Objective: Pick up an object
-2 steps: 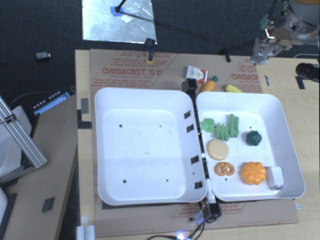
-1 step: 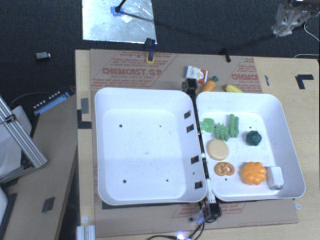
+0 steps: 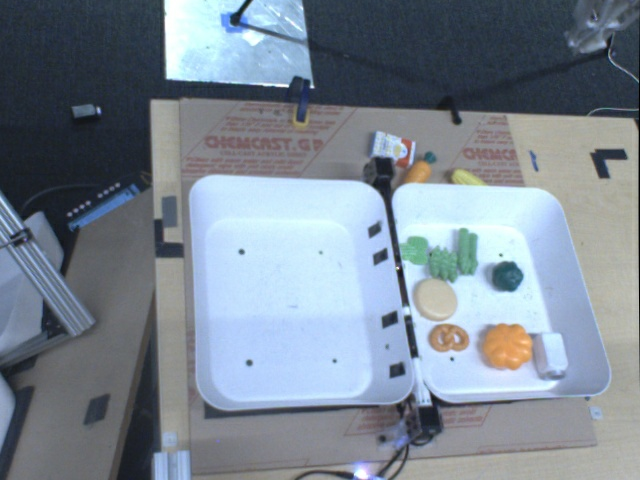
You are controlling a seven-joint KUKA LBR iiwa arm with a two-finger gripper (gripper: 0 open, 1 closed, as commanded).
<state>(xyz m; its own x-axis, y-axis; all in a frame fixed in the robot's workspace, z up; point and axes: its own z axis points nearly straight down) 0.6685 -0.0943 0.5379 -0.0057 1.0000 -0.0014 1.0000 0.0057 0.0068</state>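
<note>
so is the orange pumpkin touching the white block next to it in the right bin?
Cannot tell. In the camera view the orange pumpkin and the white block sit edge to edge, with no plain gap or contact showing between them.

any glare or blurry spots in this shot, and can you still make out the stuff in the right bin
Camera view: strong glare on the foil sheet above the bench; the gripper at top right is blurred and washed out. The right bin is evenly lit with soft shadows, so the orange pumpkin, pretzel and green pieces read clearly.
</note>
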